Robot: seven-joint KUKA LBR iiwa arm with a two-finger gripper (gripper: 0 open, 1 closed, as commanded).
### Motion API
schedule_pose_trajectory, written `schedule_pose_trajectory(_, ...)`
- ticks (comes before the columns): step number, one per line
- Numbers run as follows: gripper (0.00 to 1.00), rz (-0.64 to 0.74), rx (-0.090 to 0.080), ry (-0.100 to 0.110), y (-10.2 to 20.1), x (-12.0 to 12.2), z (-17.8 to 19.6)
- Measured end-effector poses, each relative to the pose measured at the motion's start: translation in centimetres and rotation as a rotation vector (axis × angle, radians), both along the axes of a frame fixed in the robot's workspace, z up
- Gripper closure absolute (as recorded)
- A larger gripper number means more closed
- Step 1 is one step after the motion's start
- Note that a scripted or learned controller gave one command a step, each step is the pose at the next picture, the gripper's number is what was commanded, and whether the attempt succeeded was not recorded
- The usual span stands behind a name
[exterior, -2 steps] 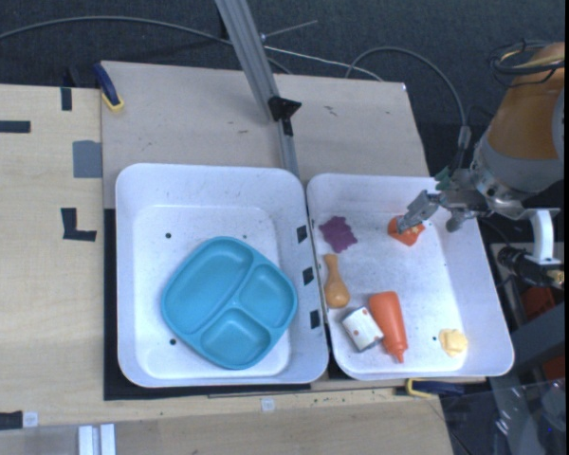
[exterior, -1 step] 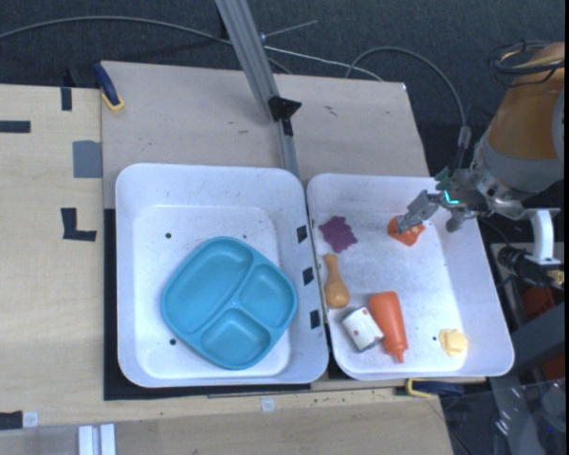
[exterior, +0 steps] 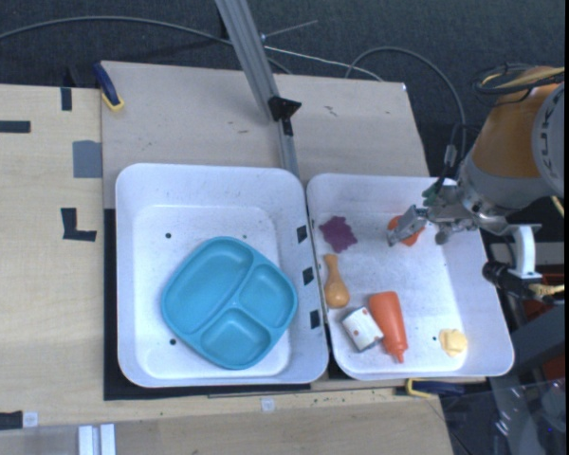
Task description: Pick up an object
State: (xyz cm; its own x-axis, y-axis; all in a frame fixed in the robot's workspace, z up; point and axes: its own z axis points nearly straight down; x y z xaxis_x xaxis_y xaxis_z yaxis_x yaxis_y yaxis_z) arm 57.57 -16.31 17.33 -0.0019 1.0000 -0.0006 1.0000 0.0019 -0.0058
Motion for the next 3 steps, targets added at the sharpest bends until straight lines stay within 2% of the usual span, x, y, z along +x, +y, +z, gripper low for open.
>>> schedule_pose_trajectory(2, 0.0, 0.0, -0.001, -0.005, 0.6, -0.4, -8.5)
schedule_pose_trajectory(3, 1.0, 0.001, 0.0, -0.005, 0.7, -0.4, -7.4)
